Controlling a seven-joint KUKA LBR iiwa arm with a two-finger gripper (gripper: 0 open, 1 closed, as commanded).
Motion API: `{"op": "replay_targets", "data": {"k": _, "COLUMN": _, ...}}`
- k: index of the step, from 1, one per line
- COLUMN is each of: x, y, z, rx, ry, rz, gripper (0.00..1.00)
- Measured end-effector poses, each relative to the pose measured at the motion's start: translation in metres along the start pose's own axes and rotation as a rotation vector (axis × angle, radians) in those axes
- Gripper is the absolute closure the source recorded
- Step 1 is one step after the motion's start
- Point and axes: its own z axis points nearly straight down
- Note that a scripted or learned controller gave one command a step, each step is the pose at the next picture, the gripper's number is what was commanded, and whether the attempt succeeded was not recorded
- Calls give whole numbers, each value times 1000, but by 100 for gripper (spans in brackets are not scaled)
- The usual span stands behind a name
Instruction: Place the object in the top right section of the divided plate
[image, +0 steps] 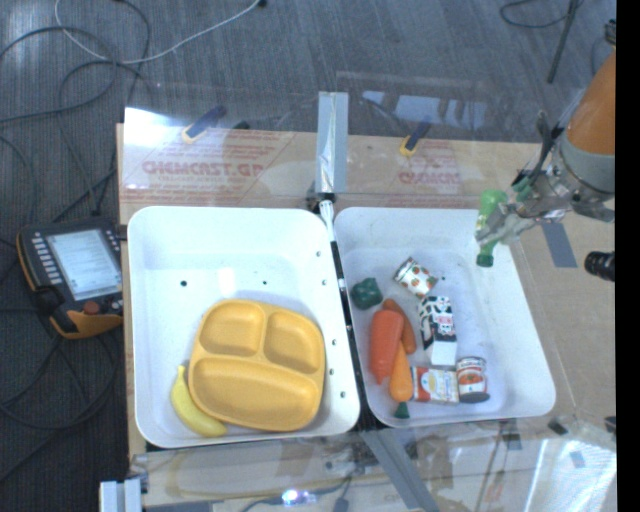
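Overhead, camera view: hand (497, 232) poised over upper right rim of right bin (535, 375), pinching green object (489, 224) between fingers, clear of bin floor. Yellow divided plate (260, 364) resting in left bin (160, 290), toward its near side; banana (192, 407) tucked against plate's lower left edge. Scattered in right bin: two carrots (388, 345), dark green piece (366, 293), small cans (472, 379), cow-patterned carton (437, 320). Teach pendant (72, 265) left of table.
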Motion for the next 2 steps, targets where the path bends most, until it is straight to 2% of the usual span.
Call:
{"op": "replay_targets", "data": {"k": 1, "x": -3, "y": -6, "z": -70, "rx": -2, "ry": 3, "rz": 55, "gripper": 100}}
{"op": "replay_targets", "data": {"k": 2, "x": 68, "y": -11, "z": 22, "rx": 1, "ry": 6, "rz": 47, "gripper": 100}}
